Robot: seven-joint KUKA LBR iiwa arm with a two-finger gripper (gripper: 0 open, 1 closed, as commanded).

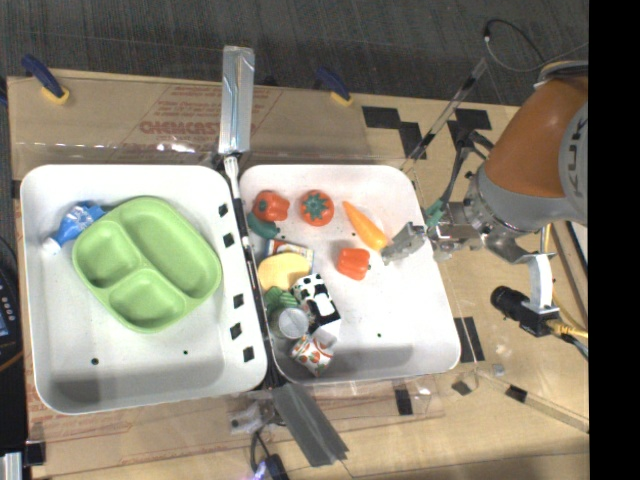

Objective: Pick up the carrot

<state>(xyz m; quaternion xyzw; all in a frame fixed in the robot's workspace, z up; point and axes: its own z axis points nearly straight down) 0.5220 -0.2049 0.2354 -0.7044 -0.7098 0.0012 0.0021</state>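
Honestly, I can't tell the hand's (403, 245) state. It's just right of the carrot (365, 225) in the right bin (430, 318). Risk as I see it: clipping the orange pepper (352, 262) nearby, or nudging the carrot.

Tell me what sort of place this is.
Most likely a robotics lab test bench, not a kitchen. Two white bins sit clamped on a board, the right one holding a toy carrot and other play food, while a grey and orange arm's claw reaches in, with cables nearby.
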